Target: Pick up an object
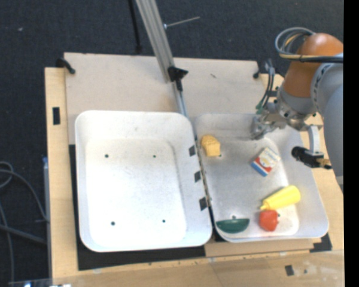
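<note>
Hovering over the right bin's far corner, with nothing yet picked.

The gripper (pixel 260 127) hangs above the right bin (pixel 236 160); whether it is spread or closed I cannot tell. Nearest it lies the small white box (pixel 264 161), just below; the yellow block (pixel 210 146) sits by the left wall, the yellow bottle (pixel 281 197), red ball (pixel 269 220) and green piece (pixel 233 224) near the front. Best to centre over the box, align with its narrow sides, then descend straight.
</note>
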{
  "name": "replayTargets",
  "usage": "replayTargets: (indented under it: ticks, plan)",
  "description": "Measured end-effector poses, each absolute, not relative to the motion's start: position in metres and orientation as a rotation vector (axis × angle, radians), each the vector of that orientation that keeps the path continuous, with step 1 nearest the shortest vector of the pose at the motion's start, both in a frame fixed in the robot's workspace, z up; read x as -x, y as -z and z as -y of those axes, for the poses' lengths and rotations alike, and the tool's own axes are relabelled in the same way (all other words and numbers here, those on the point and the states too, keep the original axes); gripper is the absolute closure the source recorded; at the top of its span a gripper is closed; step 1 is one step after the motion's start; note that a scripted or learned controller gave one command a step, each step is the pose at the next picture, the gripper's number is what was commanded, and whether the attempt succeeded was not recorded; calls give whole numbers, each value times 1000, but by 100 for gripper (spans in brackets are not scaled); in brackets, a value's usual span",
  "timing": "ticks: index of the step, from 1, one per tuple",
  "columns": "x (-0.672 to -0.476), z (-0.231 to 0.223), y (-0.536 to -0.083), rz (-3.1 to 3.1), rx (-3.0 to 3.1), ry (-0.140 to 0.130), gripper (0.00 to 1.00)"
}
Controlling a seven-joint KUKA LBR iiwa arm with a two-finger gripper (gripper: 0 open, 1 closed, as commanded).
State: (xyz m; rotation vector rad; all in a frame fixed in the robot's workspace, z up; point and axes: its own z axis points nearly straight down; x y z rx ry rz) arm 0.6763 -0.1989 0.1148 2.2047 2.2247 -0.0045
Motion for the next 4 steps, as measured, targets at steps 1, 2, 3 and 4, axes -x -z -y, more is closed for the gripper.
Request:
replayTargets:
  ticks: [1, 2, 3, 4]
  plan:
    - [-680, 199, -160, -2226, -2208, -7, 100]
    - [-680, 196, -225, -2224, -2208, -9, 100]
    - [-681, 197, -240, -2231, -2208, -5, 100]
    - [-689, 144, -251, -2227, -2212, -5, 100]
